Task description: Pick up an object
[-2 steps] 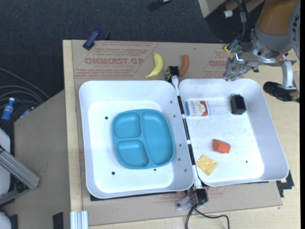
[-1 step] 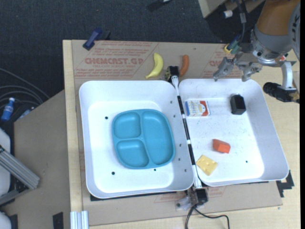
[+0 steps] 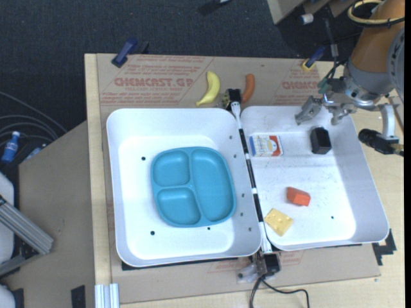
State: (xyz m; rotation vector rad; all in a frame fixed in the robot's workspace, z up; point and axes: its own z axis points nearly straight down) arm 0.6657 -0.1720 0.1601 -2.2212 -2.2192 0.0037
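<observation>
Objects for picking, right-hand shallow white plastic bin (image 3: 359, 226), smooth with rounded corners: one small black matte block (image 3: 320, 140), boxy, in the upper part of the bin; one flat white carton with blue and red print (image 3: 265, 145), rectangular, lying near the bin's left wall; one orange-red wedge-shaped piece (image 3: 298, 197), smooth-faced, toward the middle; one pale yellow cheese-like wedge (image 3: 278, 221), dimpled, near the lower left corner. All four lie apart from one another on the bin floor. Left-hand shallow white plastic bin (image 3: 122, 172): one teal plastic tray with three compartments (image 3: 192, 185), glossy, rounded at the corners, lying flat near the centre. Grey metal two-finger gripper (image 3: 325, 107), on the grey arm with an orange band (image 3: 372, 47), sits over the upper edge of the right bin, just above and beside the black block; its fingers are spread wide apart, and nothing lies between them. Bench (image 3: 160, 79), tan board with red lettering, beyond the bins: one yellow plastic banana (image 3: 209, 88), curved, and one orange sausage-shaped piece (image 3: 248, 87), both close to the gap between the two bins.
</observation>
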